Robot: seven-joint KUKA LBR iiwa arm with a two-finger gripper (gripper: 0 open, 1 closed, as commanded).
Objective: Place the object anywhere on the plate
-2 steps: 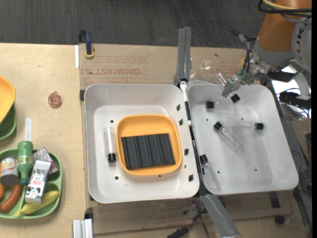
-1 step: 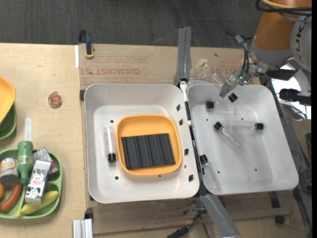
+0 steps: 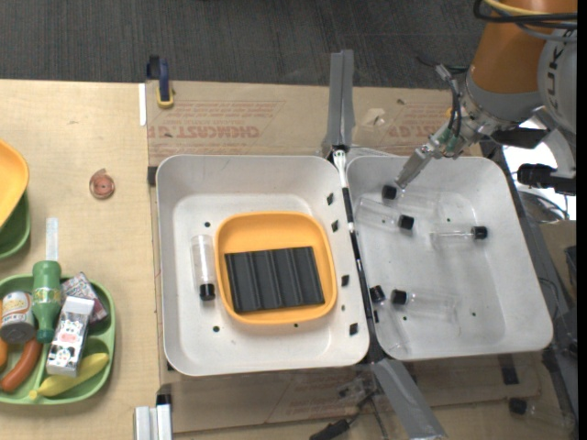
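An orange plate (image 3: 275, 234) with a black ridged insert lies in the left bin (image 3: 179, 337). A clear vial with a black cap (image 3: 201, 262) rests beside the plate's left edge. Several more clear black-capped vials lie in the right bin (image 3: 527, 319), among them one (image 3: 385, 214) near the far left, one (image 3: 454, 236) at the middle and one (image 3: 426, 302) toward the front. My gripper (image 3: 400, 178) reaches down at a slant into the right bin's far left corner, its tip just above a black cap (image 3: 389, 192).
A grey divider (image 3: 341, 99) runs between the bins at the back. On the bench to the left stand a green tray of toy food (image 3: 55, 333), part of a yellow bowl (image 3: 7, 186) and a small pink ring (image 3: 103, 185).
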